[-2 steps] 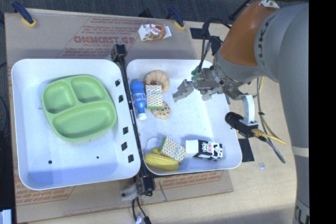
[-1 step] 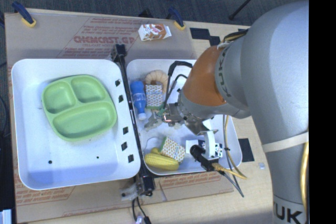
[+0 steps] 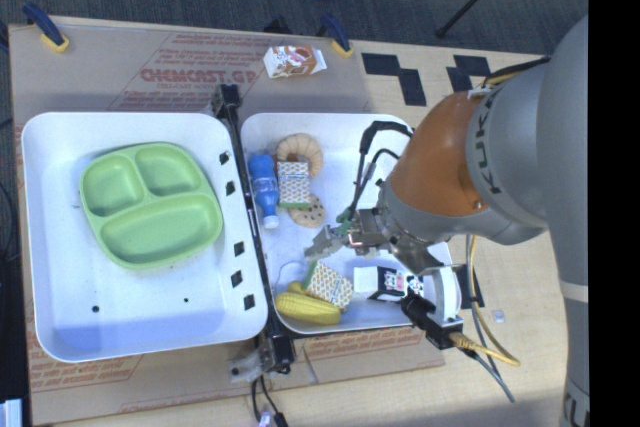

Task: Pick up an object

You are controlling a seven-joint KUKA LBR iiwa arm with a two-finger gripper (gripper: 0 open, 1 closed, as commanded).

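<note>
- The grey arm with its orange band (image 3: 440, 165) reaches in over the right-hand shallow white bin (image 3: 395, 127), and the tool (image 3: 330, 240) hangs low near the middle of that bin.
- Whether the tool is spread or pressed together, I cannot tell; the metal parts blur together at this slant, and nothing can be seen pinched there.
- Closest candidate: the small checkered packet (image 3: 330, 283), just below the tool, touching the yellow banana-shaped toy (image 3: 306, 307) by the bin's front wall.
- Risk one, my read: those two lie so tight that a descent could catch both or shove the packet off the yellow toy.
- Risk two: the flat packet offers little to grip, so a pinch may slide off it.
- Risk three: the arm's bulk hides the bin's right half, where a black-and-white printed item (image 3: 385, 282) peeks out.
- Count, right bin: one blue plastic bottle (image 3: 263, 187), one tan ring-shaped doughnut toy (image 3: 300, 151), one green-and-white patterned packet (image 3: 293, 183), one speckled brown cookie-like piece (image 3: 308, 212), plus the three above.
- Left bin (image 3: 45, 215): one pale green divided plastic tray (image 3: 150, 205).
- Two bins on the table; one printed wrapper (image 3: 294, 61) lies beyond them.
</note>
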